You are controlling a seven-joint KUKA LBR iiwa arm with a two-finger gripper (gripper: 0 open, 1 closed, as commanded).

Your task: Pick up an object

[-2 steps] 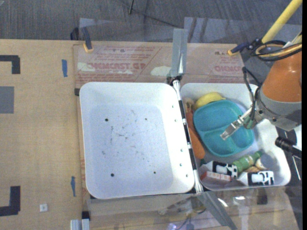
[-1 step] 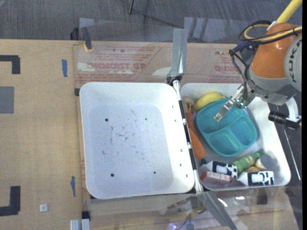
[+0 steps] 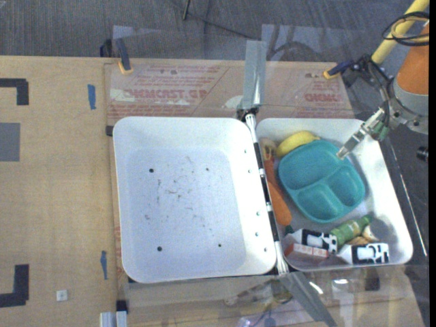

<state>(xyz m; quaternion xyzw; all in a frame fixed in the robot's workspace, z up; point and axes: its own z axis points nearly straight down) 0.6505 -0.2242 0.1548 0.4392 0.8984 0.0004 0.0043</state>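
Note:
The right bin [image 3: 394,203] holds a teal divided plate [image 3: 320,182] in its middle. A yellow fruit [image 3: 297,142] lies behind the plate, and an orange carrot-like piece [image 3: 278,197] runs along the bin's left wall. At the front lie a green bottle [image 3: 351,229] and two black-and-white items [image 3: 319,239] [image 3: 371,253]. My gripper [image 3: 354,142] hangs over the bin's back right corner, slanting down-left, with its tip at the plate's far right rim. Nothing is seen held in it.
The left bin [image 3: 136,148] is white with dark specks on its floor. A grey divider strip [image 3: 253,80] stands between the bins at the back. Cardboard [image 3: 170,90] lies behind them, and cables and a yellow tube [image 3: 398,26] hang at the upper right.

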